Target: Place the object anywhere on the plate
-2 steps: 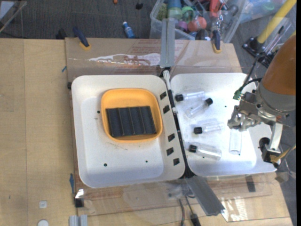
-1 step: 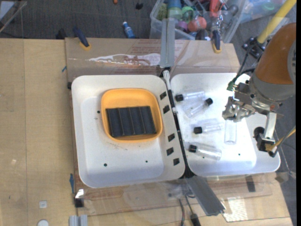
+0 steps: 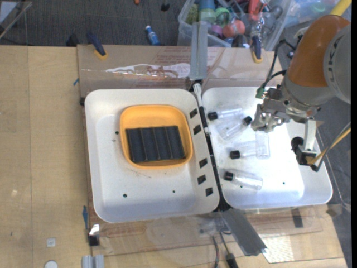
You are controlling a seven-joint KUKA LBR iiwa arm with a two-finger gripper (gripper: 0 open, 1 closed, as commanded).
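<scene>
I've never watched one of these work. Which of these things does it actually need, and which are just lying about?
Part of the job:
- orange plate in the left bin
- clear vials in the right bin
- claw above those vials

Just lying about:
- tub of colourful toys behind the bins
- blue marker on the floor

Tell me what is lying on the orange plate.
A dark ribbed rectangular object lies flat on the orange plate in the left bin, covering most of its floor. The orange rim shows all round it; whatever lies beneath the object is covered.
</scene>
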